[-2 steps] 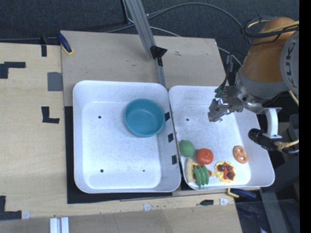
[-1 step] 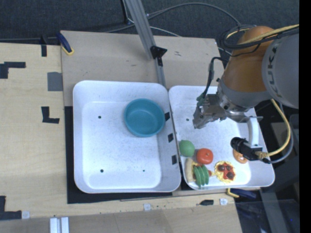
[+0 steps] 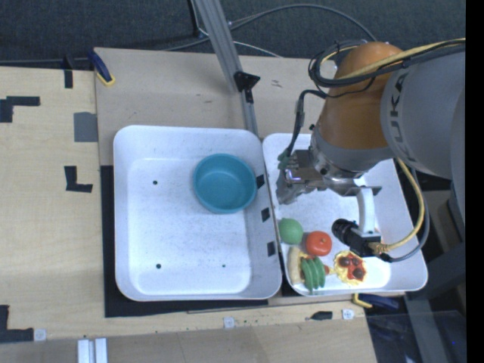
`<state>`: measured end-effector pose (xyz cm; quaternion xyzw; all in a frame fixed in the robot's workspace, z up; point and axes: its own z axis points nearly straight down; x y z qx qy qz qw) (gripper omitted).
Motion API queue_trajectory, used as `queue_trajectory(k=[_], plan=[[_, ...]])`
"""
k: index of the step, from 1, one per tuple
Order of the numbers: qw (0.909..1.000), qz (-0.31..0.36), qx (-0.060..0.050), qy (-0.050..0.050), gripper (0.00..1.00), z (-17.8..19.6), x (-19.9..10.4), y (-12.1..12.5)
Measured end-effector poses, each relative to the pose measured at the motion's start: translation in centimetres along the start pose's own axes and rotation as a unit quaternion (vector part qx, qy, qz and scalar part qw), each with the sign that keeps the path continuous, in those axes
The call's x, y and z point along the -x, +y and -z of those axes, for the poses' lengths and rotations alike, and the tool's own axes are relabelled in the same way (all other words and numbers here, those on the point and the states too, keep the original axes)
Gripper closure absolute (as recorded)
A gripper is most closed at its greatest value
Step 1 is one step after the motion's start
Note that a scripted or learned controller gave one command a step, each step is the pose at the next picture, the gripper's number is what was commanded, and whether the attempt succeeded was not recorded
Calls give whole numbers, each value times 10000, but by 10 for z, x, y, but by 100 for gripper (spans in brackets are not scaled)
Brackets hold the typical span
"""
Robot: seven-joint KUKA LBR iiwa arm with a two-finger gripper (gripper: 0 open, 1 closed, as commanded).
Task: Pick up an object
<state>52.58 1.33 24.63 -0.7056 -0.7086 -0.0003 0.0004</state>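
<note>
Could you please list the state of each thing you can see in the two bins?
blue bowl: upright, left bin.
green ball: resting, right bin.
tomato: resting beside the green ball.
green vegetable: lying flat.
tool: above the right bin, holding nothing visible.

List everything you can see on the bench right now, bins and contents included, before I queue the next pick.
white bins: 2, white, side by side on the bench
blue bowl: 1, blue, upper right part of the left bin
green ball: 1, green, near left edge of the right bin
red tomato: 1, red, right bin, just right of the green ball
green vegetable: 1, green, front of the right bin, beside a yellowish piece
yellow and red item: 1, front of the right bin; type unclear
arm: 1, grey with orange band, over the right bin
hand: 1, above the right bin's left side
</note>
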Motion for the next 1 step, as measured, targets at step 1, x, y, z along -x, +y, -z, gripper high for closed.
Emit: queue_trajectory(k=[1], plan=[[10000, 4, -3, 0, 100, 3, -51, -8]])
